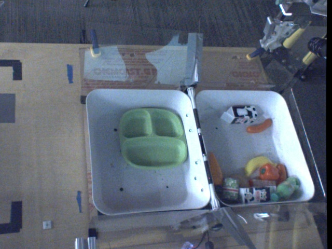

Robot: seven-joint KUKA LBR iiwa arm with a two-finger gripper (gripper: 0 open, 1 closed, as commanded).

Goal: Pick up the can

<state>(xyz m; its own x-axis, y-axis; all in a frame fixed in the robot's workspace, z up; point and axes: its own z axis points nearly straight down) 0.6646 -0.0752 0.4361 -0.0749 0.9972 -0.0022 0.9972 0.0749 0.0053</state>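
- Dark carpet is seen beyond the wooden bench (41, 139), and the right bin (233, 149) is taken as the mark for everything that follows.
- Just left of the right bin, touching it wall to wall, the left bin (104, 191) is seen with a green divided plate (153, 138) in it.
- Inside the right bin, hard against its near wall towards the near left corner, a small green-labelled cylinder is made out. It is judged to be the can (231, 188), though the view is too coarse for certainty.
- The can is crowded. An orange carrot (215, 169) is laid along the right bin's left wall just beside it, and a black-and-white box (258, 195) is pressed against its other side.
- Beyond the right bin's far right corner, well apart from the can, what is taken for the gripper (276, 31) is seen. How far it is opened, or whether anything is held, cannot be told.
- The step in hand is judged to be the approach, and nothing is grasped yet.
- A long reach down to the right bin's near left corner is called for next, with a descent lined up so that the carrot and the box are cleared.
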